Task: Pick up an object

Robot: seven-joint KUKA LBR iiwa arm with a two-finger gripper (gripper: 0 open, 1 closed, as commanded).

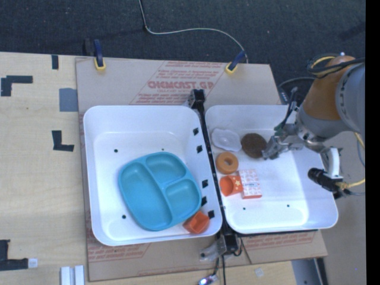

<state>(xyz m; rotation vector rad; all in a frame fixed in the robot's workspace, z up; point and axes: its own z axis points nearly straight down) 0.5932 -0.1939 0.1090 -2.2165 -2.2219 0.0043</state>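
The right bin [297, 215] holds a brown disc [253, 144], a tan ring-shaped donut [227, 162], a pale translucent lid [225, 138], a small orange piece [228, 185] and a red-and-white carton [250, 183]. My gripper [272, 150] hangs low in this bin, just right of the brown disc and close to its edge. Nothing is seen between it and the disc. The arm, with its orange band [323, 100], comes in from the right.
In the left bin [101, 129] lie a blue divided plate [159, 189] and an orange object [197, 222] at the front right corner. A black divider [205, 153] separates the bins. Bare white floor shows at the right bin's front right.
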